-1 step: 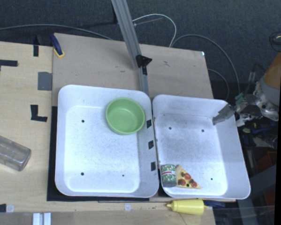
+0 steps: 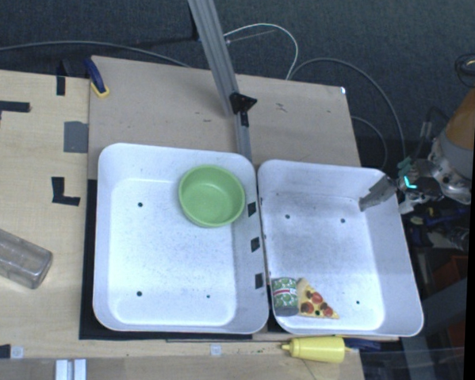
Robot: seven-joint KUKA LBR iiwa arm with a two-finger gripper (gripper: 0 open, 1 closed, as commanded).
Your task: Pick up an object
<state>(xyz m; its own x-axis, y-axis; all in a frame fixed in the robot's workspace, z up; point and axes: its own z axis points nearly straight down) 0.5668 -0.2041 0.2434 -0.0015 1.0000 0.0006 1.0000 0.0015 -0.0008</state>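
Gripper hangs over the right bin's upper right rim, with nothing visibly held, and I cannot tell its state. Going left to right: a round, smooth green bowl sits in the left bin, then a small can touching a flat pizza slice in the right bin's lower left corner. Crowded against the wall, those two could slip or block a grasp.

Green bowl, speckled white bins, yellow bottle.
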